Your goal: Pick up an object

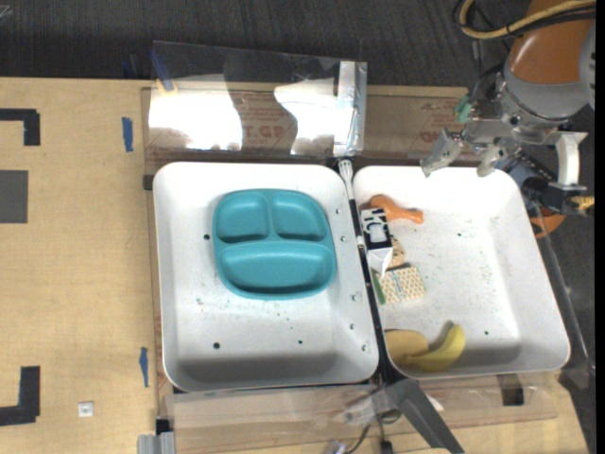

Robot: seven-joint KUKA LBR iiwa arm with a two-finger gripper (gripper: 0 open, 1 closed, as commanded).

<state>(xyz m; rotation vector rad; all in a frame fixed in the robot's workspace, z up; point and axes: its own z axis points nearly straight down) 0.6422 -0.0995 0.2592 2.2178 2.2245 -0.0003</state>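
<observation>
My gripper (462, 158) hangs open above the far rim of the right bin (492, 253), with nothing between its two grey fingers. In that bin, along its left side, lie an orange carrot-like piece (397, 211), a black-and-white box (377, 228) and a patterned packet (401, 285). A yellow banana (430, 346) rests near the bin's front edge. All of these lie well to the left of and nearer than the gripper.
The left bin (189, 329) holds a teal divided plate (274, 241). A clear plastic sheet (255, 112) stands behind the left bin. The orange band and cables (553, 26) of the arm sit at the top right.
</observation>
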